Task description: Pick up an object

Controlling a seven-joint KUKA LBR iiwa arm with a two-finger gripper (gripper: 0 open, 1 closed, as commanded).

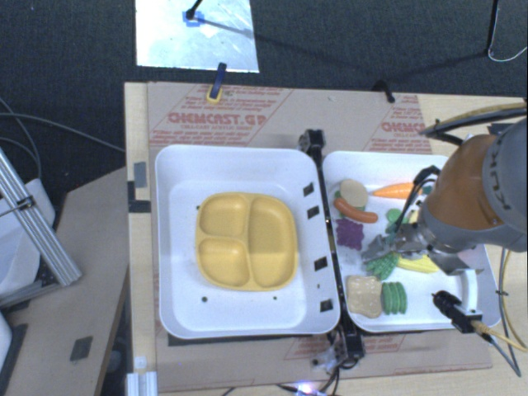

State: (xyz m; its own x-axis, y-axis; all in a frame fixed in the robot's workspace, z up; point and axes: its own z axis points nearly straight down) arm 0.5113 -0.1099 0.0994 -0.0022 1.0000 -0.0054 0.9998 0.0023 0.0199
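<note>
**Gripper low over the right bin's clutter, grasp not confirmed**

Camera view: arm comes in from the right, gripper down in the right bin, in the middle of the toy food. Can't tell from here whether it is apart or together; the metal parts blur into the items beneath it. Nothing visibly between them, so I wouldn't call anything held.

Candidates nearby: a leafy green piece right under the tip, probably touching; a yellow piece just beside it, partly under the wrist; purple grapes a little to the left; a red sausage and round beige piece further up; a carrot near the top; a bread slice and green ridged piece near the bottom edge.

Left bin holds only the yellow divided plate, well apart from the action.

My read: the leafy piece is the likely target. Doing it well means centring over one item, not straddling leafy and yellow together. Descend fully, close, then lift straight up. Neighbours are tight, so a sideways drag would shove them.
</note>
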